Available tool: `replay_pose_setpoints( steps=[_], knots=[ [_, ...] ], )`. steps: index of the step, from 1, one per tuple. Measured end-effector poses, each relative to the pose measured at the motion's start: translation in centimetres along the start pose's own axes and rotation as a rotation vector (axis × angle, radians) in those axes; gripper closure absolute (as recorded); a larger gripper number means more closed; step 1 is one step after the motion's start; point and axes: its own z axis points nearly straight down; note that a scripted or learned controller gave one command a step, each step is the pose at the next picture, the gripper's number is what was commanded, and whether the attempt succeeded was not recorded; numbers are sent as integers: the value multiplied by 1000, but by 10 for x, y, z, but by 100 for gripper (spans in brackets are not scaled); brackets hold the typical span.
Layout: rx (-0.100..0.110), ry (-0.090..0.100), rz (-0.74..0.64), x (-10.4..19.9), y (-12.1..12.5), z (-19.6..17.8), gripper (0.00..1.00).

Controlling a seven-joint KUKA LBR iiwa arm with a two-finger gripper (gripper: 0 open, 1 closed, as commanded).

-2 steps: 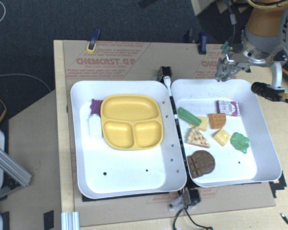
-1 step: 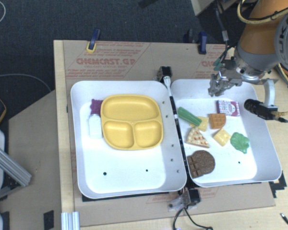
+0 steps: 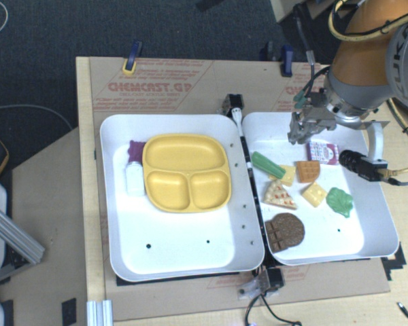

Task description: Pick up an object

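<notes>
Toy food pieces (image 3: 296,189) are lying in the right bin (image 3: 381,240) at the frame's right; the tool (image 3: 300,136) is hanging over that bin's upper part, beside a pink packet (image 3: 324,152).

Right bin (image 3: 377,240) — green pickle (image 3: 267,164), orange block (image 3: 308,171), pizza slice (image 3: 279,195), brown cookie (image 3: 286,230), green leaf (image 3: 340,201), all flat.

Glossy white plastic bins (image 3: 122,250); smooth, slightly shiny yellow plastic tray (image 3: 187,172); matt brown cardboard worktop (image 3: 190,87); dull metal pincer (image 3: 300,136), upper right.
</notes>
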Motion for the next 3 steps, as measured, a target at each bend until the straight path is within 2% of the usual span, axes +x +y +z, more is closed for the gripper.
replay_pose_setpoints(
  steps=[1, 2, 3],
  knots=[
    [0, -1, 3, -6, -11, 9, 100],
    [-7, -2, 2, -8, -7, -8, 100],
    [-6, -2, 2, -15, -6, -6, 100]
  ],
)
